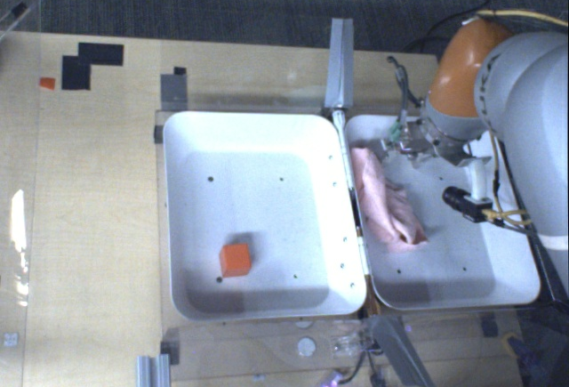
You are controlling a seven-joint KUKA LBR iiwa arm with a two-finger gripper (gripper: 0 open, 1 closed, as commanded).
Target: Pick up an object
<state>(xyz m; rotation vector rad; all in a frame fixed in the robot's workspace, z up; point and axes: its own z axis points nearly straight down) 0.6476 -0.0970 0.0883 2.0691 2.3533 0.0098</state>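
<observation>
two white bins: orange block (236,260) in the left bin (191,198), pink cloth (384,203) in the right bin (511,274); gripper (411,141) above the cloth, its state cannot be told

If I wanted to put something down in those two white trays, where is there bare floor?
Left bin: nearly all bare; just the orange block near its front edge. Right bin: crowded. The pink cloth lies along the divider side and the arm's end effector hangs over the back. Its front strip is bare.
</observation>
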